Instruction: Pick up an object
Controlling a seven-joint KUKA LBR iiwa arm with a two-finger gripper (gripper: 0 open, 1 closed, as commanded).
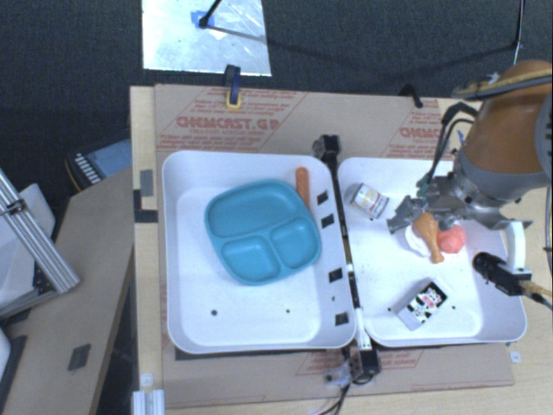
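My gripper (408,215) hangs low over the right bin (380,318), at the end of the grey wrist that reaches in from the right. Right beside it, just below and to the right, lies a toy chicken drumstick (429,233) on a white lump (416,243), with a pink-red ball-like toy (453,239) touching them. A small tin can (370,201) lies on its side to the gripper's left. A black-and-white box (423,303) rests near the bin's front. Nothing is visibly lifted off the bin floor.
The left bin (186,309) holds a blue divided plate (261,231) and an orange carrot-like stick (302,186) at its far right wall. A black divider (339,232) runs between the bins. A black-and-white attachment (501,271) sticks out under the arm at the right bin's right edge.
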